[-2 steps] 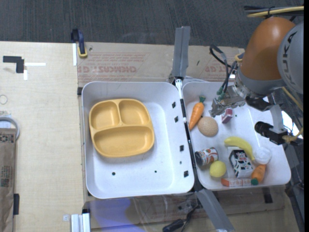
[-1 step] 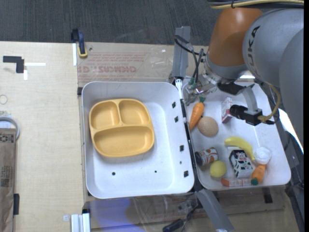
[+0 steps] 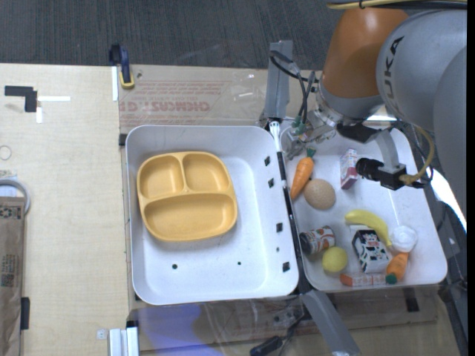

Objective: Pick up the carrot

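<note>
The carrot (image 3: 300, 176), orange with a green top, lies tilted at the left edge of the right bin (image 3: 434, 232), its tip close to the wall between the bins. My gripper (image 3: 299, 141) sits directly above the carrot's green top, under the orange wrist band. Cables and the wrist body hide how the gripper meets the carrot, so I cannot tell whether it is held.
Beside the carrot sits a brown ball (image 3: 320, 194). A pink carton (image 3: 348, 167), banana (image 3: 369, 222), can (image 3: 318, 240), lemon (image 3: 335, 259), cow-print carton (image 3: 369, 249) and a second small carrot (image 3: 397, 265) share that bin. The left bin (image 3: 223, 273) holds a yellow divided plate (image 3: 187, 195).
</note>
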Controlling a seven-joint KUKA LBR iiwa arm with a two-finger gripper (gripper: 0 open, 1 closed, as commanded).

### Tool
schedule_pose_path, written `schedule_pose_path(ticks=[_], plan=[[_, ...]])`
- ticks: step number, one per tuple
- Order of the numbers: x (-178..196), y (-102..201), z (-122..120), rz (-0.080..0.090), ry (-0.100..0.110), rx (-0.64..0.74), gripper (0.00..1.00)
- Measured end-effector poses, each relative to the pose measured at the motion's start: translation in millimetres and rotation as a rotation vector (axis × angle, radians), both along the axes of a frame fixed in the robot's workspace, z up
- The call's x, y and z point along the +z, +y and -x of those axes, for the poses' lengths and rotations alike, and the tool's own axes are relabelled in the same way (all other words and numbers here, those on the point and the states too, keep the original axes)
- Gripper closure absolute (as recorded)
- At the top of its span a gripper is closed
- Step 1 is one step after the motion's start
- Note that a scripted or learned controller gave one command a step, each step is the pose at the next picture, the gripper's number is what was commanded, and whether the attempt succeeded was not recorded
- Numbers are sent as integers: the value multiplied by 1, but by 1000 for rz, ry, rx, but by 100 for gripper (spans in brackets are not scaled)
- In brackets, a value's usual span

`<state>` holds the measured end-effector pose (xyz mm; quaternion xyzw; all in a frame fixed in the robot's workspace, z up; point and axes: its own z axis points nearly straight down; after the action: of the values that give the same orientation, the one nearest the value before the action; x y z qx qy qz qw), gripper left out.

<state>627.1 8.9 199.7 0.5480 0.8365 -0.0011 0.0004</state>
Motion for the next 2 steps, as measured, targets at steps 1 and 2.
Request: schedule_pose_path(ticks=[1, 2], plan=[[155, 65, -24, 0, -1, 321, 100], [-24, 98, -26, -2, 0, 771, 100]])
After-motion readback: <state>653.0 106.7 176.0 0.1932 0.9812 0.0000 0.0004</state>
